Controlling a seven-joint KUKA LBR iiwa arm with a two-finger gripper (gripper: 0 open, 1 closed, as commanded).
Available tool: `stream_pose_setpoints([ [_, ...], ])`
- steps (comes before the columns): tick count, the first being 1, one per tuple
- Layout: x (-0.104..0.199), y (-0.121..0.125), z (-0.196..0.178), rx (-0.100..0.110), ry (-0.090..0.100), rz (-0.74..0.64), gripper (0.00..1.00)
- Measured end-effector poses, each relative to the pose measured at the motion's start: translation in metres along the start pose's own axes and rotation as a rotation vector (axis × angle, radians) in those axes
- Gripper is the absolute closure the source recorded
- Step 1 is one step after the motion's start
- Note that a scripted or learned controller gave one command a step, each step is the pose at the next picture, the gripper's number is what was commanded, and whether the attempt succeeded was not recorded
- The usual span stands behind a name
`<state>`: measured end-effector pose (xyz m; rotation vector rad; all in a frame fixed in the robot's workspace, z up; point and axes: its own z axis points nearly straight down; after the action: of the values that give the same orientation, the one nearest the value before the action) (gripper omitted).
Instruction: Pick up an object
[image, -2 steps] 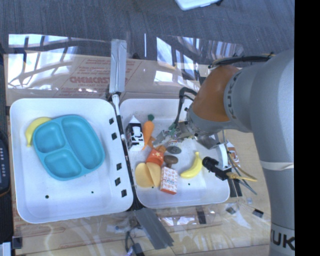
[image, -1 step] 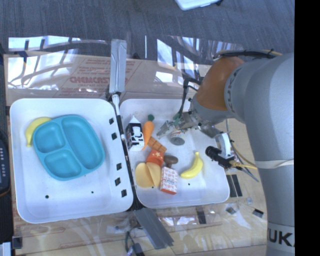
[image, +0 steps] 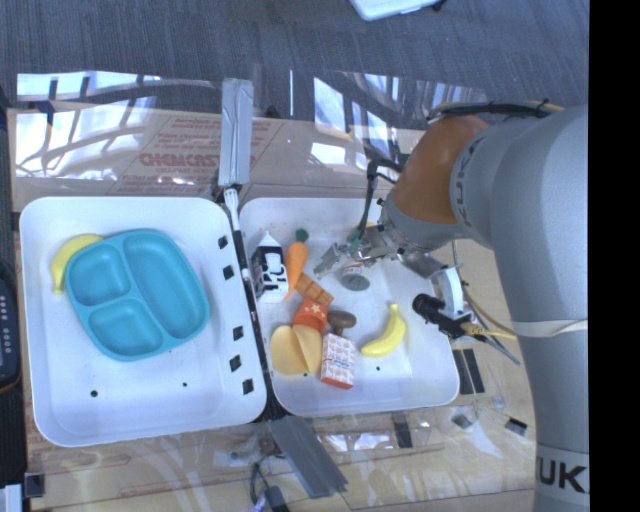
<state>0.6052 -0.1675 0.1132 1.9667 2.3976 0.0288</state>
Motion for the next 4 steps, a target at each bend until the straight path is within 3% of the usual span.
stream_pose_setpoints([
  [2, 0.01, -0.003, 0.0, -0.003, 0.0, -0.024, 0.0],
  [3, 0.023, -0.009, 0.008, 0.018, 0.015, -0.088, 0.0],
  [4, 0.043, -0.05, 0.02, 0.047, 0.02, 0.105, 0.0],
])
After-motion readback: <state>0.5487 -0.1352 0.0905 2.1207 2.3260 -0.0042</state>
